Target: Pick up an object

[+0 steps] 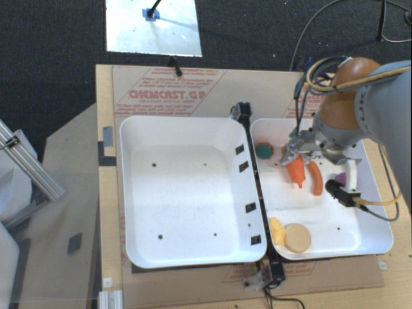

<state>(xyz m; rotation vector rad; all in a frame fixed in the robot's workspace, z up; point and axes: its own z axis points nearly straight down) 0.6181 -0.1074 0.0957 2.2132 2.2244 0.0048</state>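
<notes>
The gripper (295,156) stood low over the carrot (295,171) near the right bin's (373,237) far edge. Whether its claw was spread or pinching could not be told. Judged step: grasp under way; next, a secure closure and straight lift.

one fixed camera looks down from above at a slant, far enough back to take in the whole counter (193,82), with the left bin (187,140) and right bin (360,237) side by side; the arm (376,105) enters from the right
</notes>
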